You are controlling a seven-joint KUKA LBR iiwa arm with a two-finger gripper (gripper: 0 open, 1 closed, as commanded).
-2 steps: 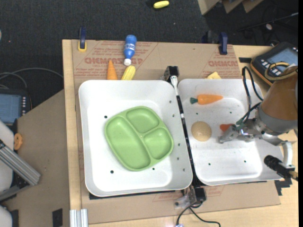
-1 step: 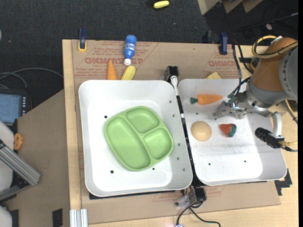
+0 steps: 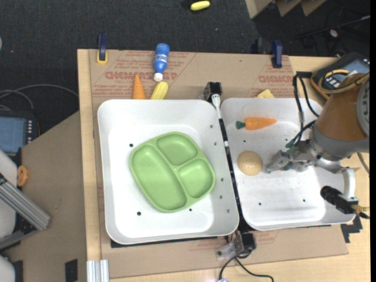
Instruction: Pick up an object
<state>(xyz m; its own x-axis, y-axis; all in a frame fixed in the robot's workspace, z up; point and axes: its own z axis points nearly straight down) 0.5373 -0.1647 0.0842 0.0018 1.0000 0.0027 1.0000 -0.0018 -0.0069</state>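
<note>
The left bin (image 3: pixel 111 128) serves as the landmark here: a green divided plate (image 3: pixel 172 171) with three compartments lies in its middle, turned at a slant to the bin's walls. Just right of the left bin, sharing the dark seam between them, sits the right bin (image 3: pixel 276 213). In that right bin, close to the seam, a small tan, rounded object like a potato (image 3: pixel 249 163) rests on the white floor, and farther from the left bin, toward the back wall, an orange toy carrot (image 3: pixel 259 123) with a green tip lies on its side, its tip pointing back toward the left bin. The arm (image 3: pixel 346 122) comes in over the right bin from its far side, and the gripper (image 3: pixel 281 162) hangs low over the floor just beyond the potato, on the side away from the left bin; nothing can be seen between its fingers, and whether they are spread or closed is too small and dark to make out. The gripper and the potato look near each other but apart. Behind the left bin, on the cardboard bench top (image 3: pixel 88 157), lie a blue and white bottle (image 3: pixel 160 61), a yellow corn-like piece (image 3: pixel 160 90) and a second orange carrot-like piece (image 3: pixel 138 88), all just beyond its back wall.
</note>
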